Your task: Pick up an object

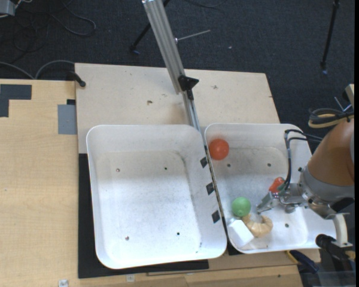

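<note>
The grey arm with its orange band (336, 160) reaches in from the right over the right-hand shallow white bin (251, 133), its two-finger gripper (269, 203) low in the bin's near half; how far it is spread cannot be told, and nothing shows between its tips. A small green ball (241, 206) lies just left of the gripper, with a tan lumpy object (259, 225) and a white block (240, 232) crowded just below toward the near rim. An orange ball (219, 149) sits apart by the dividing edge, bare floor around it, and the left-hand white bin (143, 196) offers wide room.
</note>
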Controlling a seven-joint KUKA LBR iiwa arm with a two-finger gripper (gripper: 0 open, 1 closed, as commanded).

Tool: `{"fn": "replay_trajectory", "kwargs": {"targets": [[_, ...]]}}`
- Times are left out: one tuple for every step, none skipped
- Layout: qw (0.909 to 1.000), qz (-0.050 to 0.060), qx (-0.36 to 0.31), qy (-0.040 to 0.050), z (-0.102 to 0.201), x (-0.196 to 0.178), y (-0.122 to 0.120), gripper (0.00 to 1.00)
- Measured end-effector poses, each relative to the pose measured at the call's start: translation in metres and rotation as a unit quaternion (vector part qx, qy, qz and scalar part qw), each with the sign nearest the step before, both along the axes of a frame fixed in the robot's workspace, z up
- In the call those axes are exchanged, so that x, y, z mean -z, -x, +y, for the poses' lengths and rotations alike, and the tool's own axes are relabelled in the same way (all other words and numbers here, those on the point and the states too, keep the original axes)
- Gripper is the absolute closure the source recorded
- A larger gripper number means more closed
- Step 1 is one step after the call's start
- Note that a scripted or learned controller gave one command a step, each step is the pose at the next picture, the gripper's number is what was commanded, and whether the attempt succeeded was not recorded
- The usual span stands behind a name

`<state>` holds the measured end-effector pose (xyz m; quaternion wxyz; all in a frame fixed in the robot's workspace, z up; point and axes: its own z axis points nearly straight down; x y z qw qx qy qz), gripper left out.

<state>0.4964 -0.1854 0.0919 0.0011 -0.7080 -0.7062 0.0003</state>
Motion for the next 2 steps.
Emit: {"fn": "replay_trajectory", "kwargs": {"targets": [[1.0000,0.000,0.002,-0.0008,-0.001,-0.010,0.000,1.00],[1.0000,-0.003,-0.002,0.0010,-0.005,-0.065,-0.010,1.00]]}}
